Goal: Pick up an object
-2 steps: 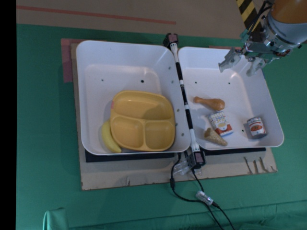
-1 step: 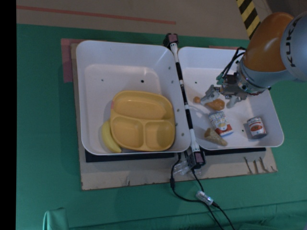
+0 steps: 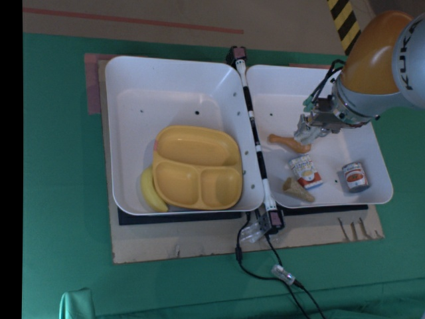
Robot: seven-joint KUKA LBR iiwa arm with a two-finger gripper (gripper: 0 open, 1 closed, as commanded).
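Observation:
My gripper [image 3: 307,135] hangs over the right bin [image 3: 378,171], right above the right end of an orange carrot-shaped piece [image 3: 287,142]. Below it lie a small white and red carton [image 3: 305,170], a tan cone-shaped piece [image 3: 298,190] and a small red-labelled can [image 3: 354,176]. Nothing shows between the fingers, and whether they touch the carrot piece is unclear.
The left bin [image 3: 126,85] holds a yellow divided tray [image 3: 198,167] with a banana [image 3: 151,191] at its lower left. A black and white divider bar [image 3: 254,131] runs between the bins. Cables [image 3: 265,258] trail off the front edge.

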